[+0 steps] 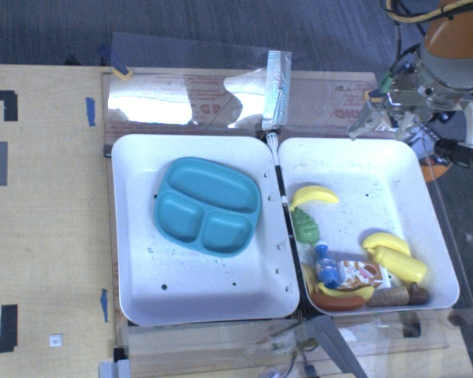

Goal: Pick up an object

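The right bin (378, 168) holds several toy foods. A small yellow banana (315, 196) lies near its left wall, with a green piece (305, 227) just below it. Along the front wall sit a blue bottle-like toy (325, 266), a printed packet (364, 274), a red and yellow hot dog (343, 298) and a brown piece (394, 295). A larger yellow toy (396, 257) rests at the front right. My gripper (390, 116) hangs above the bin's far right corner, well away from all the toys, with nothing seen in it.
A blue divided plate (209, 205) lies in the left bin (142, 274). A clear plastic sheet (189, 97) and a shiny upright strip (277, 89) stand behind the bins. The arm's orange band (457, 30) and cables are at the top right.
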Action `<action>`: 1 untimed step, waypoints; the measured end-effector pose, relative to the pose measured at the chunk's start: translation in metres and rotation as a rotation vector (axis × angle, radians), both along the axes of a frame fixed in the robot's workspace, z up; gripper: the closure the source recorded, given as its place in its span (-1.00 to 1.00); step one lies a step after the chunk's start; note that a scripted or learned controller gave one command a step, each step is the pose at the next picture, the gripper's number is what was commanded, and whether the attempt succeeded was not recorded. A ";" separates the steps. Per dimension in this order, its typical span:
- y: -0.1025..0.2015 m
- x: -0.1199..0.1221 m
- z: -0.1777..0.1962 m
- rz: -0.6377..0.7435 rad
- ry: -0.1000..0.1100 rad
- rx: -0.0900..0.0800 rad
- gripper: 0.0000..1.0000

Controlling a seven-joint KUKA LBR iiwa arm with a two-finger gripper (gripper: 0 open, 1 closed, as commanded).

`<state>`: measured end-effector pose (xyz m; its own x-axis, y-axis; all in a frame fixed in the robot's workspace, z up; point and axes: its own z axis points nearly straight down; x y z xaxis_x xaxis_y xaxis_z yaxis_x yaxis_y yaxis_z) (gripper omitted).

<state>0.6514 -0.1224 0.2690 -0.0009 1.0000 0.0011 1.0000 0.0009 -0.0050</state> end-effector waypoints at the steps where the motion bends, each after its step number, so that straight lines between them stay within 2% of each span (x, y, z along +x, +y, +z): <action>1: 0.069 0.009 -0.091 0.003 0.008 0.001 -1.00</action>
<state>0.6601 -0.0534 0.1782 -0.0043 1.0000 0.0024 0.9999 0.0043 -0.0128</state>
